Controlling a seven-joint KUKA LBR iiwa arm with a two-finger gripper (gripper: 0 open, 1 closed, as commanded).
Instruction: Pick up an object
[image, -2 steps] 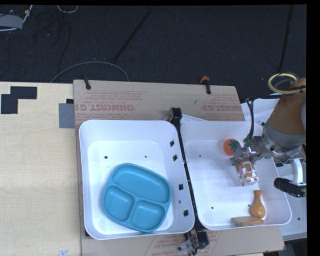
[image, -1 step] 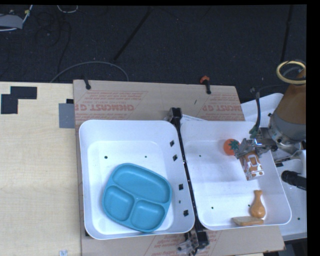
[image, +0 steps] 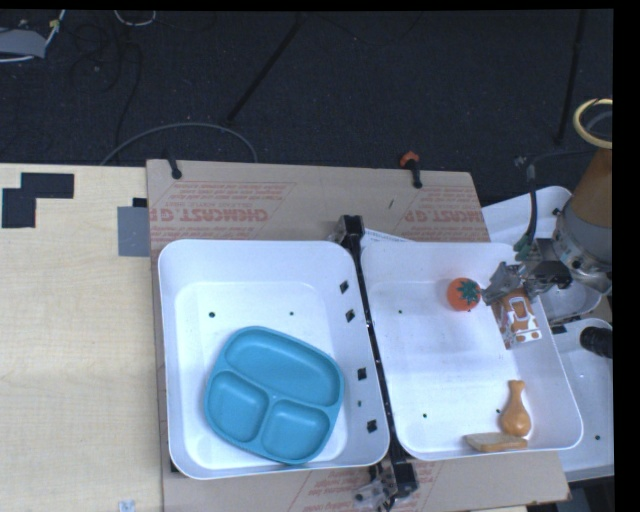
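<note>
Choice of target comes first, and the small orange ball (image: 463, 294) with its green top looks like the best one: it sits in the right bin (image: 430, 345), just beside my gripper (image: 510, 300), on that bin's upper right part. Whether my tool is released or clenched I cannot tell; the metal around the tip is too cluttered from this slant. Nothing is plainly held there.

Lower in the same bin, near the front right corner, a tan pear-shaped piece (image: 515, 409) lies touching or almost touching a flat tan wedge (image: 492, 441). Those two crowd each other and the bin wall, so I judge them harder to take cleanly. The left bin (image: 190, 300) bears a blue divided tray (image: 272, 394), broad and shallow, a poor fit for my two-finger grasp.

To do this well, I would centre over the ball, come straight down so it sits between both sides evenly, and close low on its widest part. A round thing will likely roll away if touched off-centre, so the descent should be slow
</note>
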